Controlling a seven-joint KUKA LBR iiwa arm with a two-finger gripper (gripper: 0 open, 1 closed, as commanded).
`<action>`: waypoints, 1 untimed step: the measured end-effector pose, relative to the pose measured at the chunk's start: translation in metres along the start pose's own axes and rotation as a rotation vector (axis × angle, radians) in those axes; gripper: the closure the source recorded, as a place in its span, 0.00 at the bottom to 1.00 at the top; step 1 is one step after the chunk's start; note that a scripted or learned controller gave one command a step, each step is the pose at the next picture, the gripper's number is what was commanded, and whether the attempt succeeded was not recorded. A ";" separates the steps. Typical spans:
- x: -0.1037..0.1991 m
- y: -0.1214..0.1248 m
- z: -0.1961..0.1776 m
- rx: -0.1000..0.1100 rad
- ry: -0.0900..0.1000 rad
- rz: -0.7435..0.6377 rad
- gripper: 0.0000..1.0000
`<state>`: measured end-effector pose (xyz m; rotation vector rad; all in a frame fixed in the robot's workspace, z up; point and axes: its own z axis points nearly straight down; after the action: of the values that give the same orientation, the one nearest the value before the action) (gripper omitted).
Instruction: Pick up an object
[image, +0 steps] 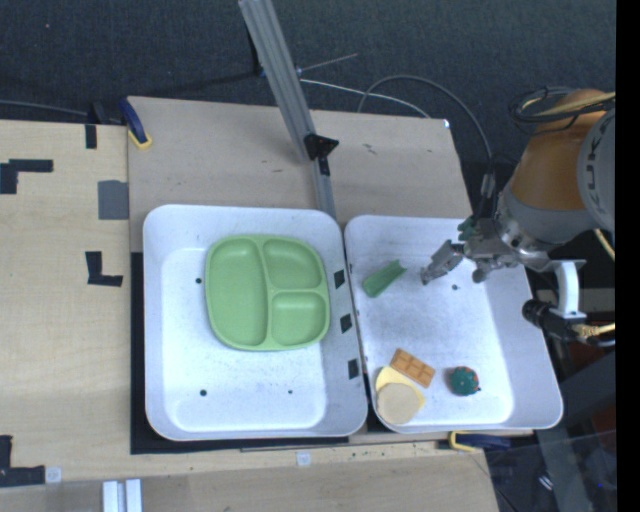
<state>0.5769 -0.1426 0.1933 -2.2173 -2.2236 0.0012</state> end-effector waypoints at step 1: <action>0.000 0.000 0.000 0.000 0.000 0.000 0.00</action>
<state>0.5768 -0.1427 0.1933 -2.2173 -2.2237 0.0010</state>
